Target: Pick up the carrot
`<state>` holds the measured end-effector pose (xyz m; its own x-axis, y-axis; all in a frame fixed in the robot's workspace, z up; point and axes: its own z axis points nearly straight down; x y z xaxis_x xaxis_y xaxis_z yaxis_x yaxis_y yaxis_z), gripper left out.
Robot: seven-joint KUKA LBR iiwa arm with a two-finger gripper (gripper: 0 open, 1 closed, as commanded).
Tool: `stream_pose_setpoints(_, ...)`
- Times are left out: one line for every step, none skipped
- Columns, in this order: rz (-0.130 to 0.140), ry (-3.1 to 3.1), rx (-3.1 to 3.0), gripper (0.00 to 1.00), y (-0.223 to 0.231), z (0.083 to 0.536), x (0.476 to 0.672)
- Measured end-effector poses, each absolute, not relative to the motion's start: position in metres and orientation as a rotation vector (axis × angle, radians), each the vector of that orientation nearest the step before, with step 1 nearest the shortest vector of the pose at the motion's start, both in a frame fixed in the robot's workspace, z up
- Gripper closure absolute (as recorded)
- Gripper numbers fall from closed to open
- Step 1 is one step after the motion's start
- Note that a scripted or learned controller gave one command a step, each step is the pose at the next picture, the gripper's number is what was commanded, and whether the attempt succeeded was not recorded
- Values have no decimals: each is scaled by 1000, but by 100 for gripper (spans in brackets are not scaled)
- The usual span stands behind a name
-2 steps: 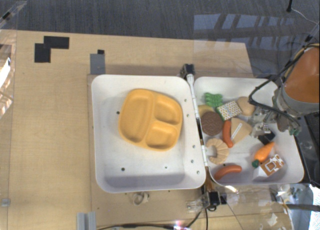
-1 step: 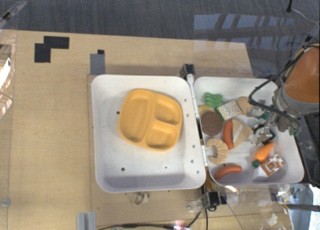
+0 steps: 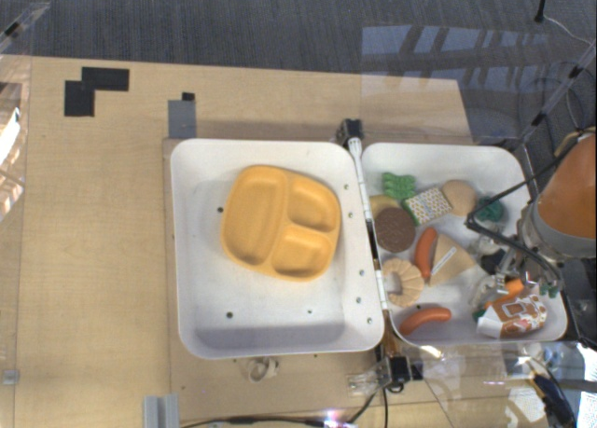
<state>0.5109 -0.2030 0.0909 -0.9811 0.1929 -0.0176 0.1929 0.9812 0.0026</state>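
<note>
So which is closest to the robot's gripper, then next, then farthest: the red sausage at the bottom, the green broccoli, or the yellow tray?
Measured from the gripper in the right bin's lower right:
1. Red sausage, bottom of the same bin, just to the left.
2. Green broccoli, the bin's top left corner.
3. Yellow tray, over in the left bin.

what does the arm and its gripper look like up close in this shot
The arm shows a rounded orange band over a grey wrist collar. Thin dark cables run across the right bin. The gripper is dark metal, small and cluttered.
</note>
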Motion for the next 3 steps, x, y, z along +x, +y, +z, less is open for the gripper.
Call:
stream_pose_setpoints(-1,3100,290,100,-202,104,516)
stream_pose_setpoints(-3,3081,288,0,-202,109,522)
stream_pose_setpoints(-3,3128,59,0,-167,143,491)
